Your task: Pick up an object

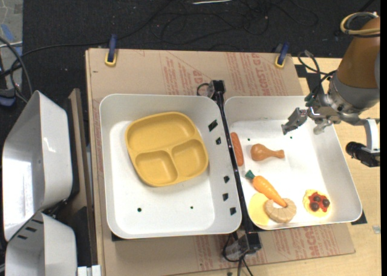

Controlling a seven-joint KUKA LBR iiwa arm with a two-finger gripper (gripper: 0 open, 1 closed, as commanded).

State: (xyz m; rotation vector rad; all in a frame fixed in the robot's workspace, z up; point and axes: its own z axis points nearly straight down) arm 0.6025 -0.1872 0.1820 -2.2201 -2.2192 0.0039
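Observation:
The right bin (338, 166) holds several toy foods. A red-brown sausage (236, 147) lies along its left wall, with a chicken drumstick (266, 152) just to its right. Lower down are an orange carrot (268, 190), a tan biscuit (282, 211) on a yellow disc (259, 207), and a berry tart (317, 202). My gripper (306, 123) hangs over the bin's upper right part, above and to the right of the drumstick and apart from it. Its fingers are open with nothing between them.
The left bin (121, 208) holds a yellow three-compartment plate (166, 147). A black divider (227, 154) runs between the bins. White containers (33, 160) stand off the bench at the left. Cables lie on the dark floor behind.

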